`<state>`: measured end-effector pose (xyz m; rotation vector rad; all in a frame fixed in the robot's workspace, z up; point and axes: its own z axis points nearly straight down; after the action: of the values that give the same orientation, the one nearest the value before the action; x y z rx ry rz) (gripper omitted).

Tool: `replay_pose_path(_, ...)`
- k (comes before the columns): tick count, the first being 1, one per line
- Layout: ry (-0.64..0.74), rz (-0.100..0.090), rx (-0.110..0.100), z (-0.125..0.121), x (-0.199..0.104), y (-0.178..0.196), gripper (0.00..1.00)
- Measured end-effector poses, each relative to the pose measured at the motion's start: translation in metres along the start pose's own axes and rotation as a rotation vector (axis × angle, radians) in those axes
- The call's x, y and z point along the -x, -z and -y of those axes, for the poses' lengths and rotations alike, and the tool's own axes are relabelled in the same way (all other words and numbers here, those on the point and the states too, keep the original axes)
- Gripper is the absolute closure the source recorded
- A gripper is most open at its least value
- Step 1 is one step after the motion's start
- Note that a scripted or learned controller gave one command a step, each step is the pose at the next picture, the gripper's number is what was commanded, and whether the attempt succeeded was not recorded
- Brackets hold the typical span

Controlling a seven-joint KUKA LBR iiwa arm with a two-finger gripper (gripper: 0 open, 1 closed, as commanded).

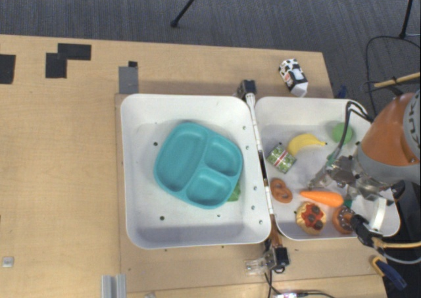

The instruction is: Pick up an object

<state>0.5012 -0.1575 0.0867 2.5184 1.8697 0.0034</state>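
The right bin holds several toy foods. A yellow banana lies near its middle, with a small green carton to its left. Below them sit a brown pretzel, an orange carrot, a round tart with berries and a red piece. A green item rests at the bin's back right, partly behind the arm. My gripper hangs low over the right end of the carrot, just above it. The arm's grey wrist and orange band cover the bin's right side.
The left bin holds a teal divided plate with a green scrap peeking from under its right edge. A cow-patterned milk carton lies on the bench behind the right bin. Cables run along the bench's lower right.
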Motion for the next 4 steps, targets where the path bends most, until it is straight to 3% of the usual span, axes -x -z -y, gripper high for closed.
replay_pose_path(1,-0.295,-0.001,-0.005,-0.049,-0.016,0.035,0.0)
replay_pose_path(2,-0.195,-0.002,-0.001,-0.095,-0.059,-0.001,0.0)
replay_pose_path(3,0.136,-0.002,-0.002,-0.13,-0.06,-0.002,0.0)
replay_pose_path(4,0.143,-0.001,0.0,-0.131,-0.061,0.01,1.0)
